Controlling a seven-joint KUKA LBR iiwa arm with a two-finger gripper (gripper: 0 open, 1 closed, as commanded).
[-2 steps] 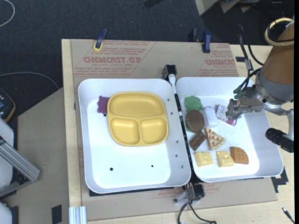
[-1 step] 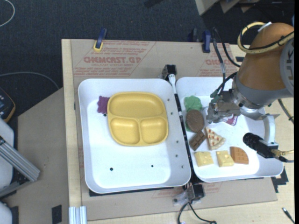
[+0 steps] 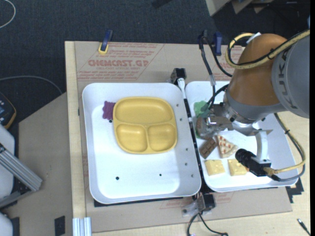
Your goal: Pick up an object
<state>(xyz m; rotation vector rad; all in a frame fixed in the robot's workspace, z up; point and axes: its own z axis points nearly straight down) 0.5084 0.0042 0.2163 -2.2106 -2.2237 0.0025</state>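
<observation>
Over the right bin: arm point(image 3: 256, 77) reached in from view's right, orange band above wrist, grey link at the frame edge.
Claw point(image 3: 210, 123): sat low over the right bin's point(image 3: 280, 178) upper-left part, close to the divider betw. bins. Metal parts visible under the wrist; finger gap hidden by the wrist body, so spread cannot be told. No obj. seen betw. fingers.
Green obj. point(image 3: 200, 106): just above-left of claw, partly covered by the arm, near bin's top-left corner.
Brown obj. point(image 3: 208, 147): just below claw, lying tilted on bin floor.
Pizza-slice toy point(image 3: 226, 145): below and slightly right of claw, touching or nearly touching the brown obj.; cannot tell which.
Yellow cheese-like blocks: two, further below claw; one point(image 3: 214, 167) straight below, other point(image 3: 237, 168) below-right, apart from each other.
Black cable fitting point(image 3: 252, 163): below-right of claw, w/ yellow cable point(image 3: 288, 170) running to the right over bin edge.
Left bin point(image 3: 138, 181): well left of claw. Held a yellow divided plate point(image 3: 145, 123), three compartments, lying flat in upper half.
Purple obj. point(image 3: 108, 109): far left of claw, touching plate's left rim, partly tucked behind it.
Bench point(image 3: 123, 58): cardboard sheet w/ red print behind bins.
</observation>
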